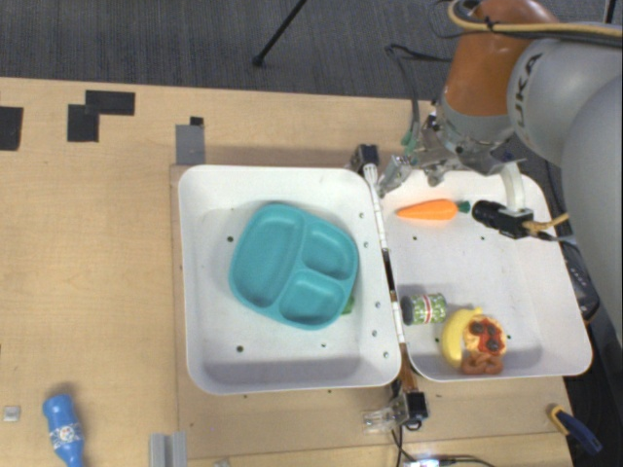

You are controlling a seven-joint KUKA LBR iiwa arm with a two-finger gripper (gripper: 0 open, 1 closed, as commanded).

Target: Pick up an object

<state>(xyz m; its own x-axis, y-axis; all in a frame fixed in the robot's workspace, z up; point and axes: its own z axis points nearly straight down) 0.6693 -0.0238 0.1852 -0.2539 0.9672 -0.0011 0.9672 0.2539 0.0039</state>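
Gripper (pixel 417 168) position: above the far rim of the right bin (pixel 545 358), just beyond the carrot (pixel 426 210); finger state cannot be determined. Carrot lies inside that bin near its far wall, apart from the gripper.

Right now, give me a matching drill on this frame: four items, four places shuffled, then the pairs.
Items:
1. teal divided plate
2. toy carrot
3. small green can
4. blue bottle

Places:
A. on the bench, outside the bins, near the view's lower left corner
B. far end of the right bin, just below the end effector
C. in the left bin
D. near end of the right bin, beside the yellow toy

Pairs: 1-C, 2-B, 3-D, 4-A
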